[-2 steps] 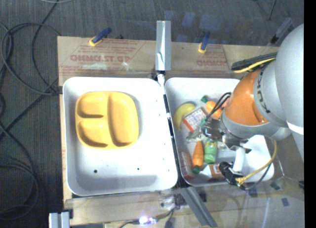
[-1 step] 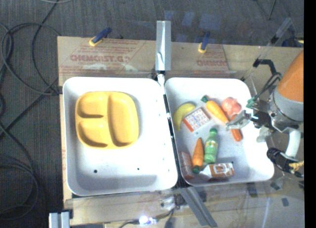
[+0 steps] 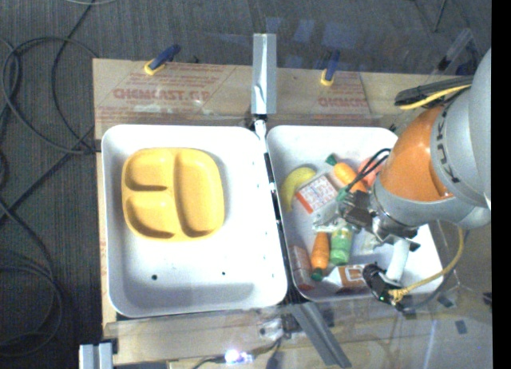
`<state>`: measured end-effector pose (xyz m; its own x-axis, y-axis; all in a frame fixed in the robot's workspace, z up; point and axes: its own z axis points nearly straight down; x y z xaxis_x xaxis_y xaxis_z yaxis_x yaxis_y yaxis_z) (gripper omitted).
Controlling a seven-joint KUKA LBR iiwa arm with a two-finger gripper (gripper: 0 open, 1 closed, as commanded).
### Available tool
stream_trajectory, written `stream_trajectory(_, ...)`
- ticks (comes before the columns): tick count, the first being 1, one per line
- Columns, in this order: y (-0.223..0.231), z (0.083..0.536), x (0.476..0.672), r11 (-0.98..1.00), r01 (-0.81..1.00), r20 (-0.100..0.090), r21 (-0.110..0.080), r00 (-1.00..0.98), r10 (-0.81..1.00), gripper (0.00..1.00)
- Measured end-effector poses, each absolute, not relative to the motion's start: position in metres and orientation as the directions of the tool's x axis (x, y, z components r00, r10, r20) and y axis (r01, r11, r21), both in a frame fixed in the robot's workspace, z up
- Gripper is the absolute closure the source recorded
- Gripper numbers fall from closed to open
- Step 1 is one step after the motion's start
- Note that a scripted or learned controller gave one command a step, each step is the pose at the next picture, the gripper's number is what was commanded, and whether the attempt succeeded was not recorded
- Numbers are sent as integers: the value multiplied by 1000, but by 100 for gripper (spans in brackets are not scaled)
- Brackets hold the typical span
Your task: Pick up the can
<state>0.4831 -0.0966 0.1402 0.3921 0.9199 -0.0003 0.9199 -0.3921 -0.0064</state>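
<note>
In the right bin [image 3: 279, 200], the can [image 3: 300, 264] lies at the near left corner, just beside a carrot [image 3: 320, 251] and green bottle [image 3: 341, 244]. The end effector [image 3: 351, 214] sits above this clutter; whether it grips anything cannot be told. Farther: lemon [image 3: 297, 180], carton [image 3: 317, 193]. A yellow tray [image 3: 173, 192] fills the left bin [image 3: 192, 271].

Colours here are pretty loud. Both bins [image 3: 192, 291] are plain white. The sectioned plate [image 3: 173, 192], way off to the claw's [image 3: 351, 214] left, is solid yellow. Just left of the claw there's a yellow lemon [image 3: 297, 180] and a white box with red-orange print [image 3: 317, 193]. Right below it sit an orange carrot [image 3: 320, 251] and a green bottle [image 3: 341, 244]. The arm [image 3: 447, 160] is grey with an orange band.
</note>
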Motion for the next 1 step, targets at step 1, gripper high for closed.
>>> stream_trajectory(1,-177,89,533,-539,842,2,6,539,842,0)
